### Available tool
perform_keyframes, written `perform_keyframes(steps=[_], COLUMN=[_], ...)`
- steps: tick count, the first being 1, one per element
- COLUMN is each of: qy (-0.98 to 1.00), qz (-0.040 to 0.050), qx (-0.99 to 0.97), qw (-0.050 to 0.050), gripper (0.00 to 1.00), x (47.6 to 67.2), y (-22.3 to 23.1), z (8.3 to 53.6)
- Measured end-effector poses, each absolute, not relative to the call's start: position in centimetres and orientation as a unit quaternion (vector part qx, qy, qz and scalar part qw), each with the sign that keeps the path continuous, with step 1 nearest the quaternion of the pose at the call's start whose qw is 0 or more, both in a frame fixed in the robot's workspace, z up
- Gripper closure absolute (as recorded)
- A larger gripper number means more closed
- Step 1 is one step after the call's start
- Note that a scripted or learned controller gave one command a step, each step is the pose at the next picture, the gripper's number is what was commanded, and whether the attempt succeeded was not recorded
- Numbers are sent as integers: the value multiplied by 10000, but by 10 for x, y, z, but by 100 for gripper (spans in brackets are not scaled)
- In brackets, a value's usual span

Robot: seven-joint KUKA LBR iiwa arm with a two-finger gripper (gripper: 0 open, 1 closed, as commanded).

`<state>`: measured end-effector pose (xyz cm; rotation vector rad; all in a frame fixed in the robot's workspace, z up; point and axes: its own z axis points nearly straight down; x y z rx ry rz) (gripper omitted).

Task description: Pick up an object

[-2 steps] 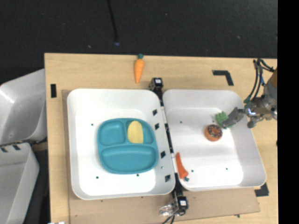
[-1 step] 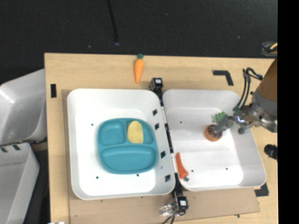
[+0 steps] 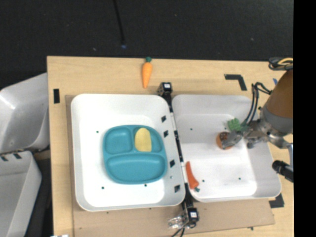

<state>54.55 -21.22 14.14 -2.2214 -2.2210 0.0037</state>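
Right bin (image 3: 217,189): strawberry (image 3: 228,138) at hand (image 3: 239,138).

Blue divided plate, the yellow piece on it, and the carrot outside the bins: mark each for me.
blue divided plate (image 3: 129,167): camera view, bare floor of its large lower compartment.
yellow piece (image 3: 142,140): camera view, its middle, in the plate's upper right compartment.
carrot (image 3: 146,74): camera view, middle of its orange body, on the bench.

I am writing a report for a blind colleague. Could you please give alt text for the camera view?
A robot gripper reaches from the right into the right bin, at a small orange and green object. A red pepper lies at that bin's left edge. The left bin holds a blue tray with a yellow item; a carrot lies on the bench.
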Motion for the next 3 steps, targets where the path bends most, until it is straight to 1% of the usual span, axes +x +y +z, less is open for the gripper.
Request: perform_keyframes(steps=[1,2,3], qy=[-7064,-7053,-7080], qz=[12,-5,-10], qx=[-7078,-7089,-7062], qw=[5,-22,-22], gripper=[0,100,100], x=[545,546,546], y=[-213,-214,-209], z=[98,112,157])
